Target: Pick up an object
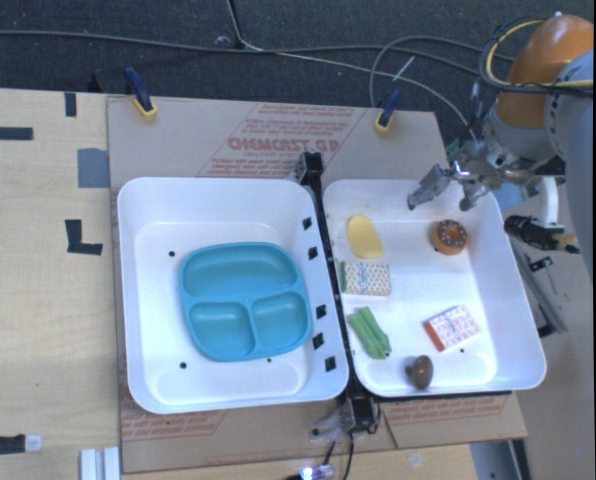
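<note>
My gripper (446,192) hangs over the back of the right bin (518,298), its two fingers spread apart with nothing between them. Just in front of it and slightly right lies a small brown doughnut (448,235). A yellow lemon-like piece (364,235) sits at the bin's left, with a pale patterned packet (366,278) below it and a green vegetable (370,331) further forward. A red and white box (450,327) and a brown lump (419,371) lie near the front.
The left bin (143,298) holds a blue sectioned tray (245,300). A black divider (323,268) with clips runs between the bins. Cables loop behind the bench, and yellow clamps (385,120) hold the cardboard's back edge.
</note>
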You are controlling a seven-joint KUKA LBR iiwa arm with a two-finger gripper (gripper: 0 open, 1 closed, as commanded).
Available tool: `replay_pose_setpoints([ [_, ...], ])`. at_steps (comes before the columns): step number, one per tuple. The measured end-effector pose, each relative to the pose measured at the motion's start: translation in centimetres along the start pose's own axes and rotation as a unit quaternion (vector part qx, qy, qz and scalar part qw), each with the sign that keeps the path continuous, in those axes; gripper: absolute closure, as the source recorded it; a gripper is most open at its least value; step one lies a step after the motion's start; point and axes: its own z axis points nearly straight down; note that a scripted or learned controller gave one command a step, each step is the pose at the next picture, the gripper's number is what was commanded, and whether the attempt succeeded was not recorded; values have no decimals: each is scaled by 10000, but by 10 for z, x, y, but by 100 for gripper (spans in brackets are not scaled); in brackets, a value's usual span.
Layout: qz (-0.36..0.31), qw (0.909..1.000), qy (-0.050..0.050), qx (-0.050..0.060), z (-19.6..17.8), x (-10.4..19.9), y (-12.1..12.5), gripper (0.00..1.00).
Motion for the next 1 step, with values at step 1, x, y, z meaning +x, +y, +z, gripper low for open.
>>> replay_pose_setpoints([
  [1, -3, 10000, -14, -33, 62, 1, 0, 0],
])
